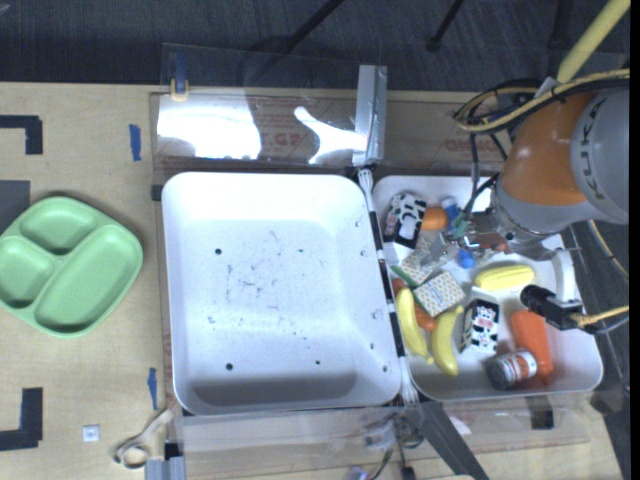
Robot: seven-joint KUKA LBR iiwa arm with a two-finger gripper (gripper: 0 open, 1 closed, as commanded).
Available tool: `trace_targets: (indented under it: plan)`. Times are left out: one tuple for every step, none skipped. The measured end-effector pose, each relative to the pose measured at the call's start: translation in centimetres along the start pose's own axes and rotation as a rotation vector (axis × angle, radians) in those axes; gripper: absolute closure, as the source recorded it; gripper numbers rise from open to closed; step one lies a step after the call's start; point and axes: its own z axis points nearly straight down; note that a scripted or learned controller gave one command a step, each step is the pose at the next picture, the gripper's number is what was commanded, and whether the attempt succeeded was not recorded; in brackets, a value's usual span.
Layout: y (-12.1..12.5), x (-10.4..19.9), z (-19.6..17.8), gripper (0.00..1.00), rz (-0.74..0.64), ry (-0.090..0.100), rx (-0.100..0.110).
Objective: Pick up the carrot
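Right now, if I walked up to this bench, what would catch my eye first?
Probably the grey arm with its orange band, reaching in from the right over the right bin, which is crowded with toy food: bananas, an orange carrot, a small cow. Next, the big left bin, and a green divided plate lying at far left.

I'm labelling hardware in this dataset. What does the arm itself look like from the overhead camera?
The grey, rounded arm has a glossy orange band above the wrist. Yellow and black cables loop beside it, and dark lettering marks its grey shell. The gripper end looks metallic and dark.
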Motion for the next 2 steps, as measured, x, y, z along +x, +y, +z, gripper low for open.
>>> trace_targets:
  plan:
    - [6.4, -3.6, -1.4, 0.00, 0.019, -0.002, -0.002]
    - [3.4, -1.1, 3.3, 0.00, -0.103, -0.007, -0.023]
